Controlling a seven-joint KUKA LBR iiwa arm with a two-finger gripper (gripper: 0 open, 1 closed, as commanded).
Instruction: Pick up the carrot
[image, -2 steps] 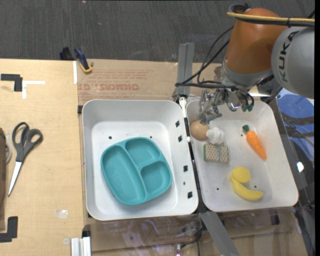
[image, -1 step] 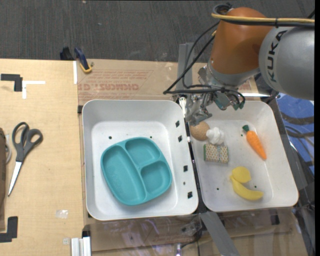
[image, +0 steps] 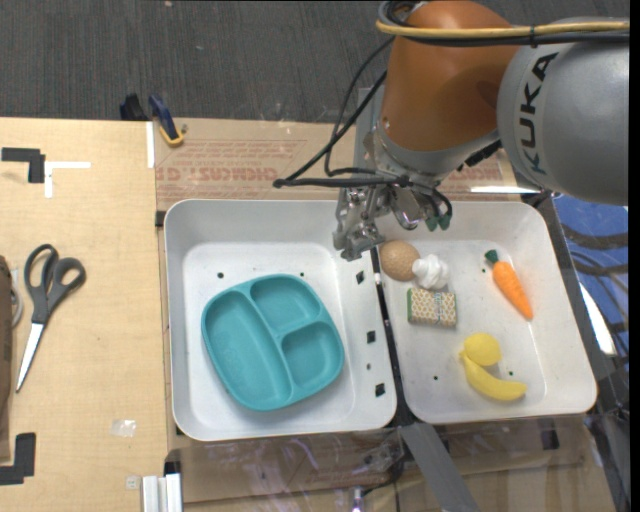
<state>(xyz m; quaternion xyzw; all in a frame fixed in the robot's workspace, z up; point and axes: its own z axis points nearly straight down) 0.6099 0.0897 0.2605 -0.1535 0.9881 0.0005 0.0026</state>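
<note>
Poised above the divide between two white bins (image: 180, 300): gripper (image: 352, 240), finger state impossible to tell. Lying untouched near the right bin's far right wall: carrot (image: 511, 284). Alongside it: egg (image: 399, 260), sponge (image: 432, 308), banana (image: 489, 375). In the left bin: teal divided plate (image: 272, 342).

I am looking down on what is plainly a robotics lab workspace. A KUKA arm (image: 500, 90) with trailing black cables is hanging over two shallow white bins (image: 180, 300) sitting side by side on a bench. A sheet of taped cardboard (image: 260, 160) is lying behind them, scissors (image: 45, 290) are resting on the plywood tabletop (image: 90, 400), and grey office carpet (image: 200, 50) is showing beyond.
</note>
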